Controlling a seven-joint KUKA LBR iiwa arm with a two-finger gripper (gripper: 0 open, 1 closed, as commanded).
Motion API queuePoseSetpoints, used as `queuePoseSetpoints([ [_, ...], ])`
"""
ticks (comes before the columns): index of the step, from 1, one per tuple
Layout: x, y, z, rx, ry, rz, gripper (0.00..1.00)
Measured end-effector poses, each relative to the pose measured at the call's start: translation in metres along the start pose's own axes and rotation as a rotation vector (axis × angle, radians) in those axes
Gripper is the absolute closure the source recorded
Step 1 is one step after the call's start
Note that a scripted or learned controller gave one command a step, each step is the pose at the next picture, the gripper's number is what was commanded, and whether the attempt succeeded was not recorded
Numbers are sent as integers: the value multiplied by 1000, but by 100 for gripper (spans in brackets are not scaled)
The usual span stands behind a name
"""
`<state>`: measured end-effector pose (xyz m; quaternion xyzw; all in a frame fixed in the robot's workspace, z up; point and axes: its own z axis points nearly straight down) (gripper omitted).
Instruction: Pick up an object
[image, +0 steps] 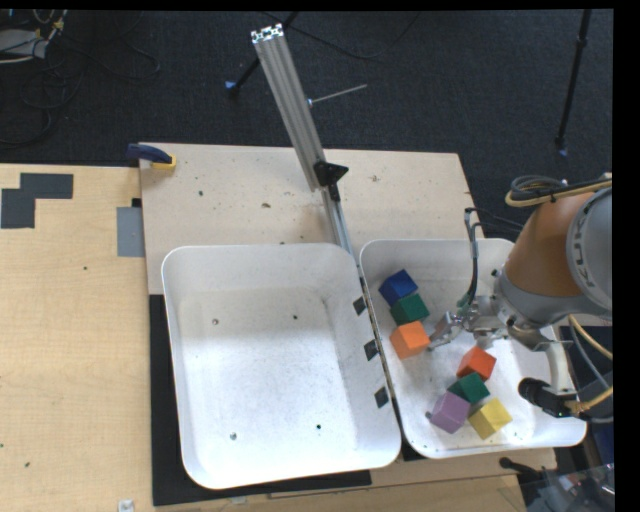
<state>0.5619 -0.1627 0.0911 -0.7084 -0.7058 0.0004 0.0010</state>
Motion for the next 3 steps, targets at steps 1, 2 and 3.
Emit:
queuePoseSetpoints([
  [1, -1, 0, -11, 1, 1, 6, 100],
  [2, 5, 7, -69, -5, -1, -5, 100],
  [3, 12, 14, -120, -5, -1, -6, 100],
])
